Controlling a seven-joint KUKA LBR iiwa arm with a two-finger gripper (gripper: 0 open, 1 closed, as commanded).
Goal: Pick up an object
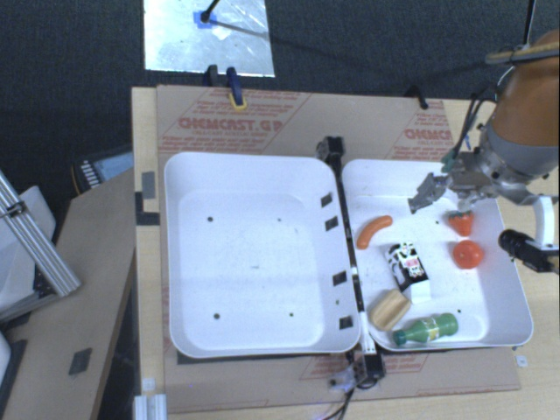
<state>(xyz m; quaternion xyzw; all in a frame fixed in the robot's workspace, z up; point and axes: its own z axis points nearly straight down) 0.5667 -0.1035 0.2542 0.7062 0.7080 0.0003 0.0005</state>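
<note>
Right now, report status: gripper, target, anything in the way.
Gripper low over right bin, just above small orange-red piece. Nothing seen held. Red ball close beside it; sausage and green bottle well apart.

Lighting even and bright. White bins (254, 252) slightly washed out. Foil sheet (208, 23) at top shows glare. Shadows soft and faint. Overall image mildly grainy and soft.

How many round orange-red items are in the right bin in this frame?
2. One orange-red ball lies near the right bin's right side. A second orange-red item sits just above it, directly under the pincer and partly covered, so its shape is uncertain.
</note>
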